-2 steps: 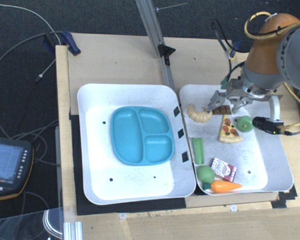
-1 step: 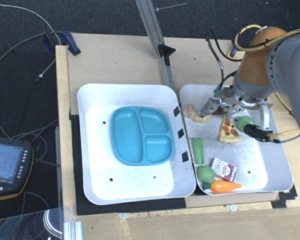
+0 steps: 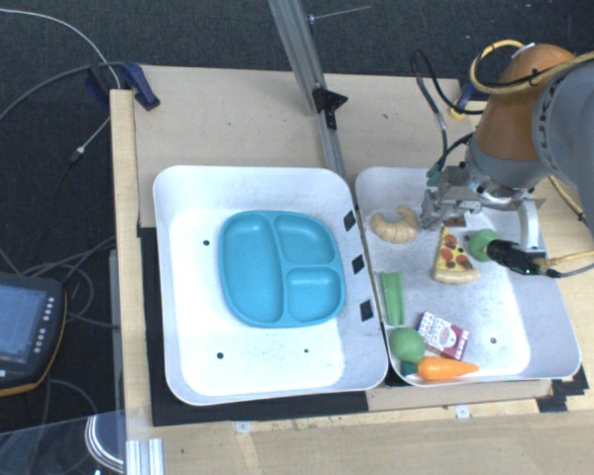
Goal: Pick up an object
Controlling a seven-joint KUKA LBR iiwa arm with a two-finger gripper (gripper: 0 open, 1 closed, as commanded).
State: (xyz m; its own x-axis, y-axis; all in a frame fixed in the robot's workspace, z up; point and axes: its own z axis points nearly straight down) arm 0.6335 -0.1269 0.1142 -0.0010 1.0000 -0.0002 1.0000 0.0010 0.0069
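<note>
My gripper [image 3: 434, 214] hangs low over the back of the right bin [image 3: 544, 315]. It is just right of a tan croissant-shaped toy [image 3: 393, 229] and just above and left of a pizza slice toy [image 3: 454, 258]. Nothing visibly sits in it. Part of a small green piece [image 3: 480, 241] shows right of the pizza slice, close under the wrist. A green strip [image 3: 391, 297] lies by the bin's left wall. At the front are a green round fruit [image 3: 407, 343], a pink and white packet [image 3: 443, 334] and an orange carrot [image 3: 446, 369].
The left bin [image 3: 193, 354] holds a blue divided plate [image 3: 281, 267]. A slanted metal post [image 3: 307, 62] rises behind the bins. The grey arm with its orange band [image 3: 520, 107] covers the back right. Bare floor of the right bin lies at the front right.
</note>
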